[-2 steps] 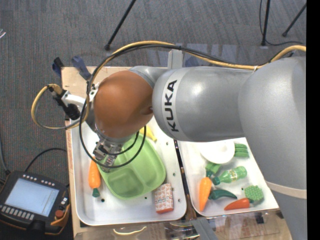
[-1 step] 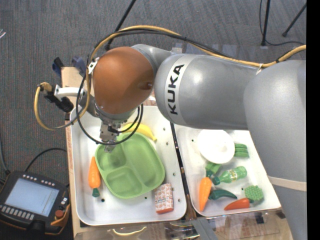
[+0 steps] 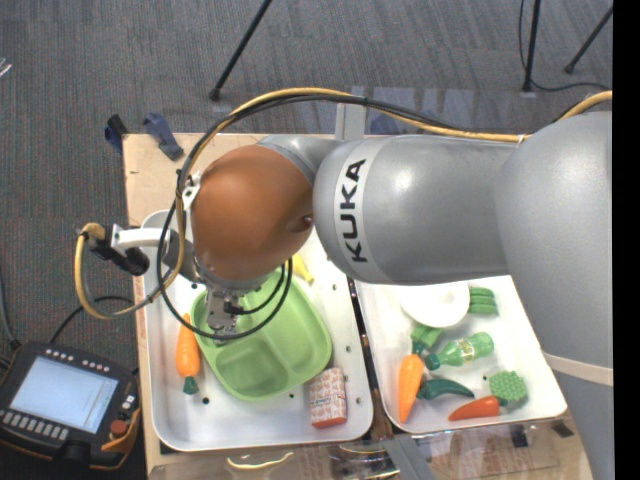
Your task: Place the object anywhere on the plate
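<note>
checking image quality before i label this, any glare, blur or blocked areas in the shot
Camera view: sharp and evenly lit, with soft shadows; a bright sheen runs along the grey arm and a duller highlight sits on its orange band; the arm hides the far part of both bins and part of the green plate, with the gripper low over it; the small carton and toy carrot read clearly.

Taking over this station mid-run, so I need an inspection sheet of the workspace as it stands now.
Surface: two white bins, left bin and right bin, side by side on the bench.
Job's things: green plate in left bin; carrot beside it, off the plate.
Clutter: small carton by the plate; right bin holds white bowl, second carrot, green bottle, other toy vegetables.
Pincer: over the plate, fingers hidden.
Cables: black cable loops over the arm.
Surroundings: teach pendant on floor, stand legs behind.
</note>
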{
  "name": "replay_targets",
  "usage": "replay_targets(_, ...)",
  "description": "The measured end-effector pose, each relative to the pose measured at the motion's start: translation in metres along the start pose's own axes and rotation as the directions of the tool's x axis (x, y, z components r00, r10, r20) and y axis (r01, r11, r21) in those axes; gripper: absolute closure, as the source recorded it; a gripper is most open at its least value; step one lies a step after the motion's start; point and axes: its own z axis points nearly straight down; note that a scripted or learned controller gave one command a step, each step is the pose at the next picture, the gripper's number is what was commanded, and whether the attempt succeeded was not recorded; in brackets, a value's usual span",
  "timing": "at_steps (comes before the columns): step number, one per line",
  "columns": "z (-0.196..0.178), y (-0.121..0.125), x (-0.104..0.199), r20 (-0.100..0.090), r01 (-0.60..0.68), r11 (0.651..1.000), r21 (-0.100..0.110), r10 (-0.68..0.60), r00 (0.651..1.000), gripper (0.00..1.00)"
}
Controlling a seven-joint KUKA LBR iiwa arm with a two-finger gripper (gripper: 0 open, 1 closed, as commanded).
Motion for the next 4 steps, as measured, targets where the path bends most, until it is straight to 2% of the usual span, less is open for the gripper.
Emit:
replay_targets(1, 0.002, -0.011, 0.065, 0.006, -0.169, 0.986, -0.004, 0.169, 0.986, 1.0)
replay_targets(2, 0.0, -0.001, 0.009, -0.001, -0.087, 0.996, 0.0, 0.087, 0.996, 1.0)
replay_targets(3, 0.002, -0.012, 0.065, 0.005, -0.397, 0.918, -0.005, 0.397, 0.918, 1.0)
replay_targets(4, 0.001, -0.01, 0.025, 0.003, 0.007, 1.0, -0.002, -0.007, 1.0, 1.0)
